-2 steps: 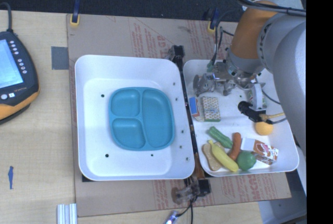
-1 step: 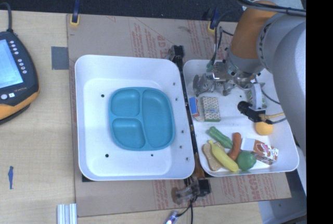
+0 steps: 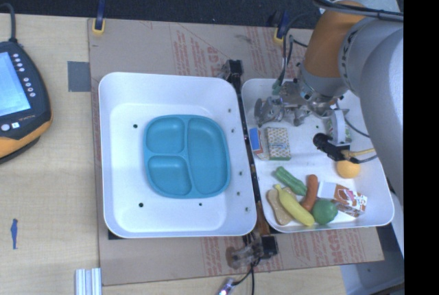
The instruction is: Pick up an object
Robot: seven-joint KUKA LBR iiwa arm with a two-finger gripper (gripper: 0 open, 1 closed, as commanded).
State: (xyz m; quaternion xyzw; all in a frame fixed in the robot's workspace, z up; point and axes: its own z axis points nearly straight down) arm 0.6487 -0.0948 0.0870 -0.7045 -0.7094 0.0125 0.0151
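Note:
My gripper point(image 3: 280, 110) hangs over the far left part of the right bin point(image 3: 383, 217), just behind a small patterned box point(image 3: 278, 143) and a blue packet point(image 3: 254, 140). Nothing shows in its grasp. Nearer the front of that bin lie a green cucumber point(image 3: 291, 180), a banana point(image 3: 296, 206), an orange-red sausage point(image 3: 311, 192), a green round fruit point(image 3: 325, 211), a slice of bread point(image 3: 276, 207) and a small carton point(image 3: 350, 199). An orange point(image 3: 348, 168) sits at the bin's right side.
The left bin point(image 3: 123, 149) holds a blue divided plate point(image 3: 186, 154). A handheld control pendant point(image 3: 17, 101) lies on the bench at the far left. The arm's grey body covers the right bin's far right corner.

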